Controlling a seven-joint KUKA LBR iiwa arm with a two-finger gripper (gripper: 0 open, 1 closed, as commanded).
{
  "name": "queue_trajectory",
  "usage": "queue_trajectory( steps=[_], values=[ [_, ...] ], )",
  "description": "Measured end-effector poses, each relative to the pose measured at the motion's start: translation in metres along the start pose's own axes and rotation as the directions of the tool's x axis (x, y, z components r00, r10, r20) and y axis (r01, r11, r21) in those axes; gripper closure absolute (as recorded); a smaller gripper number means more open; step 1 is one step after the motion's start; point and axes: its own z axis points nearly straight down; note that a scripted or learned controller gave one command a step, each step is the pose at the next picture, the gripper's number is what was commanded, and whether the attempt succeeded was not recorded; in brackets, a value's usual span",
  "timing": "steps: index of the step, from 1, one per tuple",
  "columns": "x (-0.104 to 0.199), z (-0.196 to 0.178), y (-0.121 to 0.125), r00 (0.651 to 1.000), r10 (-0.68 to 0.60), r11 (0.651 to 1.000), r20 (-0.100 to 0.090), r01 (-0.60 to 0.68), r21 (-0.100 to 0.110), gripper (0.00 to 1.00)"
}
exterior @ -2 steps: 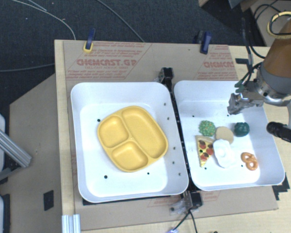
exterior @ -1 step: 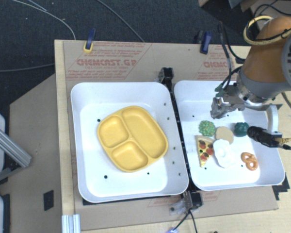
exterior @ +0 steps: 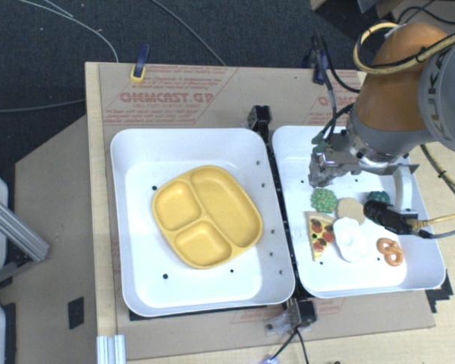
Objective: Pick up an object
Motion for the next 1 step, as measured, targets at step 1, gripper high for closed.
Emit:
queue_trajectory(
  steps=[1],
  values=[
    [0.0521, 0.0091, -0.0099, 1.0, 0.001, 1.0, 0.001, -0.001, 0.001, 1.0]
  ],
)
